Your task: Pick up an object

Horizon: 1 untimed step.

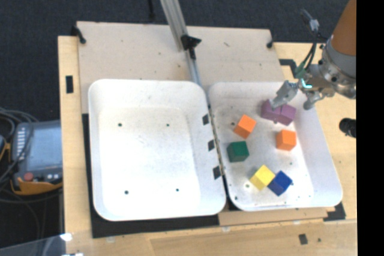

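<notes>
A purple block point(278, 111) is seen at about 1 o'clock in the right bin point(321, 153), near that bin's upper rim. It looks longer than the cubes around it, and its long axis runs roughly from 9 to 3 o'clock, dipping slightly toward 4 o'clock. The gripper point(283, 98) is placed just above and against the block's 12 o'clock side, reaching in from 2 o'clock. One light grey finger is seen slanting down onto the block; whether the claw is released or clenched cannot be told, and the block is not seen between the fingers.

Five cubes are also held by the right bin. An orange cube point(245, 126) lies near the bin's centre, toward 10 o'clock. A second orange cube point(286, 139) lies at 3 o'clock, well apart from the first. A green cube point(238, 151) lies at 8 o'clock. A yellow cube point(262, 177) and a blue cube point(279, 183) are touching at 6 o'clock.

The left bin point(108, 99) is set just beside the right one, at its 9 o'clock side
</notes>
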Motion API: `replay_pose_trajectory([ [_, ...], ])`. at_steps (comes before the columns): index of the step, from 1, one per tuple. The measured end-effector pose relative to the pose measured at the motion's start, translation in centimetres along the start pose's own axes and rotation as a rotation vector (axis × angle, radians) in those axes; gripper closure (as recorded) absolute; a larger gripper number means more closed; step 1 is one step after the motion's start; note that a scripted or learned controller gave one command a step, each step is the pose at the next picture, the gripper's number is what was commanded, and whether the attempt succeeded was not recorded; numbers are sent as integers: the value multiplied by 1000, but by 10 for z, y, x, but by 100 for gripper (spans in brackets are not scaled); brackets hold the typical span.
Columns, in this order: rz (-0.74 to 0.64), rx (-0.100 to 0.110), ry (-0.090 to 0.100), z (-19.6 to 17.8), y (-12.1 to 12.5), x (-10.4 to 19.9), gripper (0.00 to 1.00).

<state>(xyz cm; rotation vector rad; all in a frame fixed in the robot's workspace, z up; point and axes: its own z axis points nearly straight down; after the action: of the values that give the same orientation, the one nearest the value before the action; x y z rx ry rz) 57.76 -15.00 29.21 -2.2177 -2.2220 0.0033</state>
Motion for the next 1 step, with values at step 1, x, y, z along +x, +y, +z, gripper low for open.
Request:
replay_pose_trajectory([
  [1, 0, -4, -1, -2, 1, 0, 0],
])
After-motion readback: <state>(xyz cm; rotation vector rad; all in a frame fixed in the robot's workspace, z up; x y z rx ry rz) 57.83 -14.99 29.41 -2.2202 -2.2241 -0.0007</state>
